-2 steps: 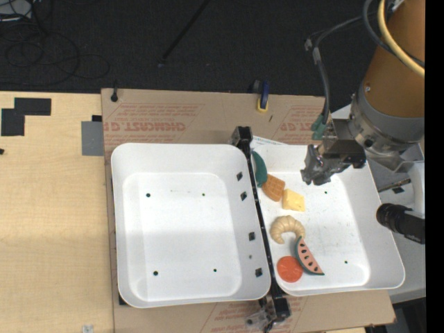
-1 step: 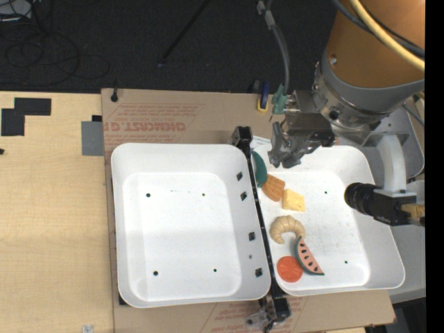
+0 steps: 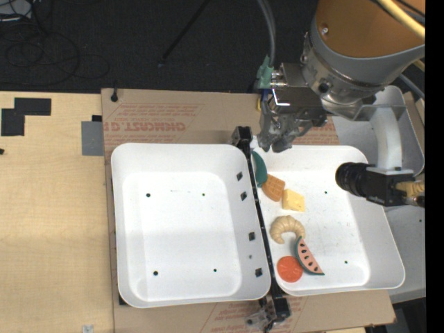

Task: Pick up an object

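While my pincer (image 3: 276,143) hangs, grip unreadable, I judge the orange block (image 3: 274,187) nearest, just below it.

Two bins, the left bin (image 3: 180,220) and the right bin (image 3: 347,255), look like smooth, glossy white plastic. They rest on matt brown cardboard (image 3: 173,120) printed with red lettering, over a pale wood-grain bench (image 3: 48,207). The arm's wrist (image 3: 361,54) looks like dull grey metal beneath a smooth orange band (image 3: 361,12).
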Robot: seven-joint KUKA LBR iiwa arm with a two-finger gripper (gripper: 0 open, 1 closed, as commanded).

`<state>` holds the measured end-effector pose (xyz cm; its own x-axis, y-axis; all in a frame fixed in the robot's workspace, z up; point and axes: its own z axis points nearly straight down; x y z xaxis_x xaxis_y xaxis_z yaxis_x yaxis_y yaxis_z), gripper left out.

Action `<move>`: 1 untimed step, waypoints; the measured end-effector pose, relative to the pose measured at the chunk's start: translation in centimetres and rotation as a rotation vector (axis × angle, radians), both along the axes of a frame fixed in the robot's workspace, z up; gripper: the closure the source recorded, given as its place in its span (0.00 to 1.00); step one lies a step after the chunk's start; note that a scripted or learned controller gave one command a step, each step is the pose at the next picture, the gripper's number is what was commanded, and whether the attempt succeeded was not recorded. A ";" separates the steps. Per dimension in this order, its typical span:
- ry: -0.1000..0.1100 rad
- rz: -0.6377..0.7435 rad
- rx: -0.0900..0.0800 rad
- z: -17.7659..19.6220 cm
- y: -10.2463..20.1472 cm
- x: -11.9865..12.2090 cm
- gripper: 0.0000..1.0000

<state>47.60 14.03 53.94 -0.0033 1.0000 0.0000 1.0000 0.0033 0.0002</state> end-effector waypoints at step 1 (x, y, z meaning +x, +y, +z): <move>0.004 0.002 0.000 -0.3 5.2 0.0 1.00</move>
<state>47.56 19.25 53.68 -0.0058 1.0000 -0.0004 1.0000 0.0058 -0.0038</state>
